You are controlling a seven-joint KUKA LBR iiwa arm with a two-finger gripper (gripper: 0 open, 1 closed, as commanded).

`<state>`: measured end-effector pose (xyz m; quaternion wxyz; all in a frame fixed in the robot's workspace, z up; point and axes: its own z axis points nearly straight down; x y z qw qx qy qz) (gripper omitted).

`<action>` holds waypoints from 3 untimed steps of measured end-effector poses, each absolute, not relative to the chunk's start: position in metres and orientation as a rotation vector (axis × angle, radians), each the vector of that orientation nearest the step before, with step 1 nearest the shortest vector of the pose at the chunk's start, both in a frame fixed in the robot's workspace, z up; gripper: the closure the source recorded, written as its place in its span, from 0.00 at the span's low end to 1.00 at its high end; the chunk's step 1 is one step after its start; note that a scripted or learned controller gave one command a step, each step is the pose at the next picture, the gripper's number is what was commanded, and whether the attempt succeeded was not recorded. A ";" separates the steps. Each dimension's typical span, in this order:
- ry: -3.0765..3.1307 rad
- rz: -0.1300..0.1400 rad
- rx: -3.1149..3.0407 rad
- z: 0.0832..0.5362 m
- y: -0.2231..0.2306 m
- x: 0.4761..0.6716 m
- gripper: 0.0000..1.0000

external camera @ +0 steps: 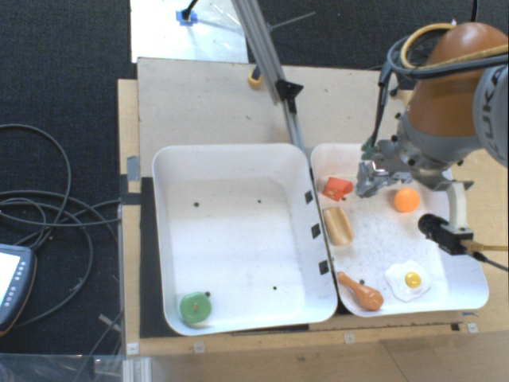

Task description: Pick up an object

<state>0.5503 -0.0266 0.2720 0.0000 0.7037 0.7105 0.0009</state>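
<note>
A wooden bench (207, 102) on dark carpet (64, 54) carries two bins. The left bin (231, 161) holds a green disc (195, 307) at its near-left corner. The right bin (469, 293) holds a red block (338, 187), bun (339, 225), orange ball (406, 200), carrot (362, 291) and fried egg (409, 281). The gripper (371, 183) hangs beside the red block.

Both bins (238, 161) are white. One holds a green disc (195, 307). The other holds a red block (338, 187), orange ball (406, 200), tan bun (338, 225), orange carrot (360, 290), and white egg with yellow yolk (409, 281).
</note>
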 end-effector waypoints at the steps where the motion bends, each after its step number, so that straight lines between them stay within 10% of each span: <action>1: 2.231 0.005 2.210 0.271 0.011 0.579 1.00; 3: 2.229 0.006 2.211 0.262 0.096 0.635 1.00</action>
